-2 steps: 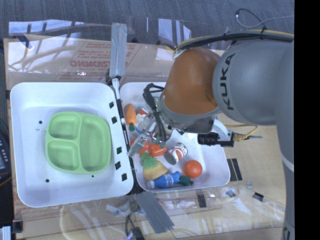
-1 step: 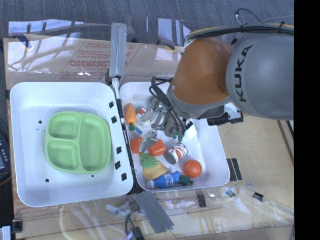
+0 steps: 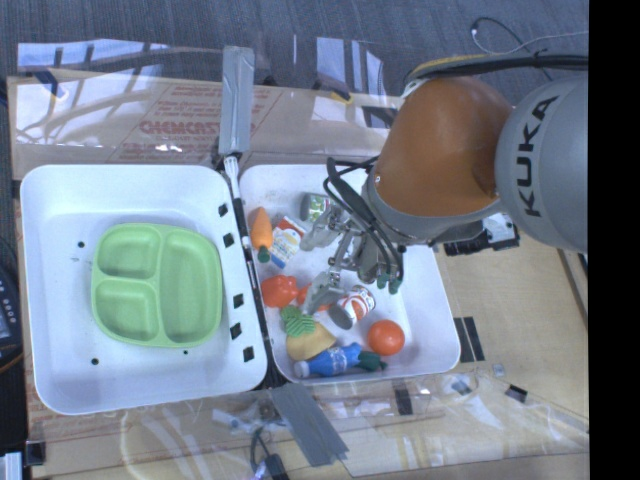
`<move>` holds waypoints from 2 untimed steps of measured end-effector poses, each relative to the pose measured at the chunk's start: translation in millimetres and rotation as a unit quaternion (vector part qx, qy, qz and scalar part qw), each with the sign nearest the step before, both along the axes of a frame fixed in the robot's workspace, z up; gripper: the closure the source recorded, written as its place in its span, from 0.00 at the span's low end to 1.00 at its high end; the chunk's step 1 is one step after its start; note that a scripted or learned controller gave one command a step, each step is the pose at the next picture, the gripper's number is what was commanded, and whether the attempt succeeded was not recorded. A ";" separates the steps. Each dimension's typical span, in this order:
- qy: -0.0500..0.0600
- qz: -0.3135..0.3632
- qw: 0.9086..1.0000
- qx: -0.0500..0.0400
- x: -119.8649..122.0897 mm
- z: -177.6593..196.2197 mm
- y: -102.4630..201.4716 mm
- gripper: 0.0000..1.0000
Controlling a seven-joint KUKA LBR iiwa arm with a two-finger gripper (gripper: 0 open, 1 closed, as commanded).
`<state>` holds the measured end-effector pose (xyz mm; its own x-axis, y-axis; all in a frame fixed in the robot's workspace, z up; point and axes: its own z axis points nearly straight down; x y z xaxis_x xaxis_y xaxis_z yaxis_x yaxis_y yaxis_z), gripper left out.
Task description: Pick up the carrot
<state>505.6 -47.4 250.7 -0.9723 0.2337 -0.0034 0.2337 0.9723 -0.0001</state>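
The carrot point(image 3: 261, 230), small and orange, lies near the left wall of the right bin point(image 3: 440, 308), next to a white and blue packet point(image 3: 285, 244). My gripper point(image 3: 326, 262) hangs over the middle of that bin, to the right of the carrot and apart from it. Its fingers point(image 3: 320, 232) stand open and spread, with nothing between them. The arm's orange band point(image 3: 440, 148) covers the bin's back right part.
A green can point(image 3: 316, 206), a red fruit point(image 3: 279, 291), a red and white can point(image 3: 352, 306), an orange ball point(image 3: 385, 337), a yellow item point(image 3: 310, 340) and a blue bottle point(image 3: 335, 360) crowd the right bin. A green divided plate point(image 3: 157, 284) lies in the left bin point(image 3: 50, 208).
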 end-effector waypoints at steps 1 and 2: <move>0.001 -0.071 0.997 0.000 32.8 -17.6 -37.1 0.00; 0.003 0.004 1.000 0.000 44.3 -59.5 -3.2 0.00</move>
